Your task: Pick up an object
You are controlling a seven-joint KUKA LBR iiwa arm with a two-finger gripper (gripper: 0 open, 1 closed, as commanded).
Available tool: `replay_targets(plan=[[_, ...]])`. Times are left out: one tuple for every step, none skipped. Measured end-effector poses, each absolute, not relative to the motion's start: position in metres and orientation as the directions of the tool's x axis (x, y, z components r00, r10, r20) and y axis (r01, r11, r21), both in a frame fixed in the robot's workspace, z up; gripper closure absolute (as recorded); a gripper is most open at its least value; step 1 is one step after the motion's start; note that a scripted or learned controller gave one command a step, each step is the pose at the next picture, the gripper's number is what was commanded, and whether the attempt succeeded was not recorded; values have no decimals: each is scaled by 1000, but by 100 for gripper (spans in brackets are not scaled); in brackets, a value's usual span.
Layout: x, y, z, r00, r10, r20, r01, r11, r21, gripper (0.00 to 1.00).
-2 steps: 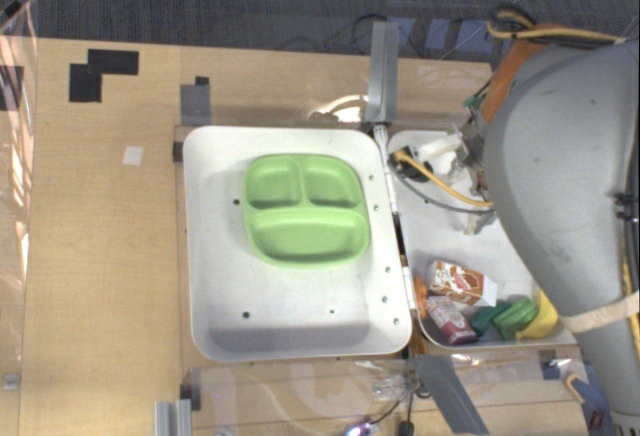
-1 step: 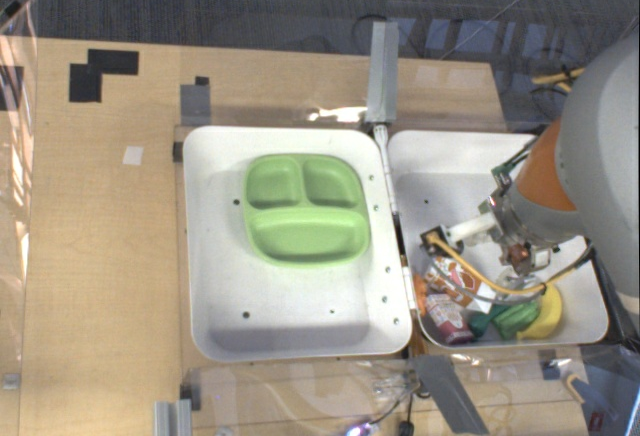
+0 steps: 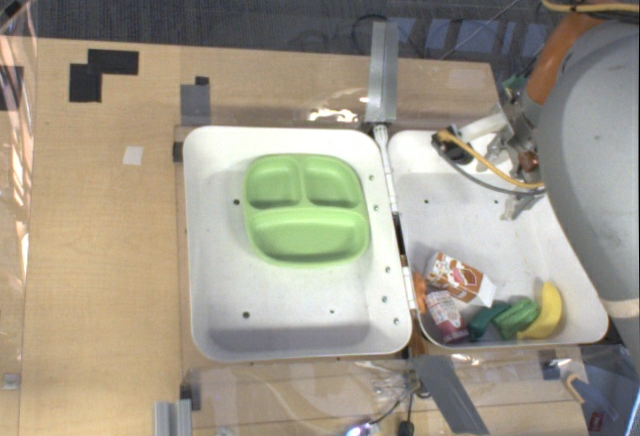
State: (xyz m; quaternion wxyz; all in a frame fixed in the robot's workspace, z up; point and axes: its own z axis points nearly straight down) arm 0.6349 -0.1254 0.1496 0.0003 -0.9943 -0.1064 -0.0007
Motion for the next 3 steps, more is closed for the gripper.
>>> replay_targets(plan=[[636, -124, 158, 975, 223, 0, 223, -975, -1, 100], [636, -124, 158, 975, 222, -1, 222, -975, -2, 0], [553, -190, 175, 963, 268, 0, 268, -963, -1, 0]])
